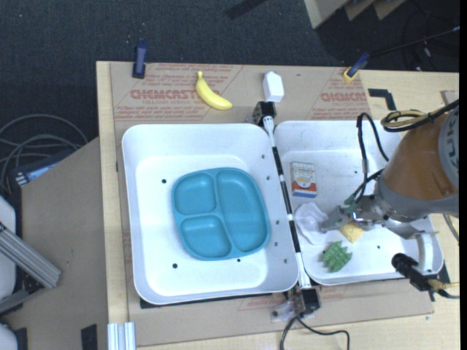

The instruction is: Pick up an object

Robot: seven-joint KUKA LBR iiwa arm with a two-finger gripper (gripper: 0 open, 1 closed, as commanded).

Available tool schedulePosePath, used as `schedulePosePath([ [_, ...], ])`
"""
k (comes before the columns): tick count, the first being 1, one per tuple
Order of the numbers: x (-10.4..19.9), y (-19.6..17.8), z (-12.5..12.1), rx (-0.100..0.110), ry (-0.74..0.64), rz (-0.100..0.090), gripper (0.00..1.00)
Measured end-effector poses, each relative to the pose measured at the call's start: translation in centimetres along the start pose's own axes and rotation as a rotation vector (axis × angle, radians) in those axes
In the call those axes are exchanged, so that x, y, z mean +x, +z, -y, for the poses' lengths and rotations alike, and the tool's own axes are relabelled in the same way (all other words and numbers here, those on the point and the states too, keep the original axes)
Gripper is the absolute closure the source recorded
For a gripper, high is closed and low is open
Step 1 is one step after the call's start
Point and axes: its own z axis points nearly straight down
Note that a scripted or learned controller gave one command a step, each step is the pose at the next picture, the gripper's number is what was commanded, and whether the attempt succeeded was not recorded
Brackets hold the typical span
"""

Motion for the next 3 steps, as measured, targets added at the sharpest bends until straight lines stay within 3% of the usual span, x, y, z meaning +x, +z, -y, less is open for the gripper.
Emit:
schedulePosePath([
  [1, 0.0, -1.0, -0.1, -0.003, 0.001, 0.001, 1.0],
  [2, 5.0, -10.1, -3.0, -0.004, -0.002, 0.001, 1.0],
  [3, 4.9, -10.0, -2.9, -0.002, -0.001, 0.001, 0.0],
])
